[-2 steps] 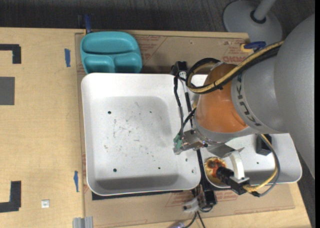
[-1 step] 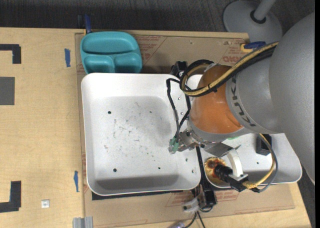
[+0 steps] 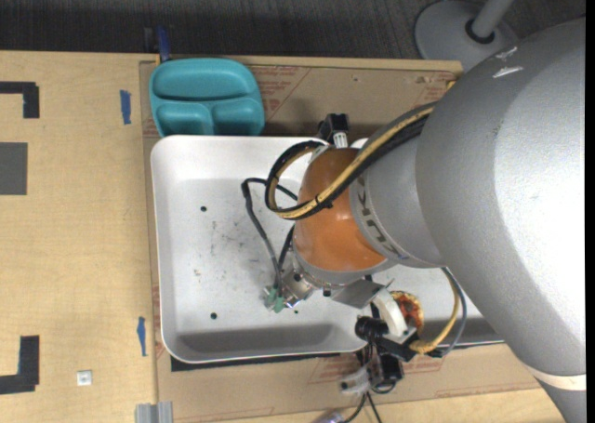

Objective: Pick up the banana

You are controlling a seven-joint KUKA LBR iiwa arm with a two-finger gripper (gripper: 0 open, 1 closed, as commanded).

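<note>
**Inspector:** Hand low over the floor of the white bin, near the bin's middle and towards its near wall. Viewed from directly above the wrist, so I cannot tell whether it is spread or pressed together. Nothing is seen gripped.

**Clerk:** And the banana?

**Inspector:** Position cannot be established. The arm covers the right part of the bin, and anything beneath it is hidden.

**Clerk:** Handling assessment?

**Inspector:** By judgement only: light, soft under the skin, easily bruised, and the curved peel is fairly smooth. Take it across the middle of its length, closing on the narrow width with moderate pressure. Avoid the stem and the tip.

**Clerk:** Containers?

**Inspector:** The uncovered left part of the white bin's floor shows scuff marks and a few dark dots. A teal divided tray sits on the table, touching or just beside the bin's far rim. I see nothing lying in its compartments.
</note>
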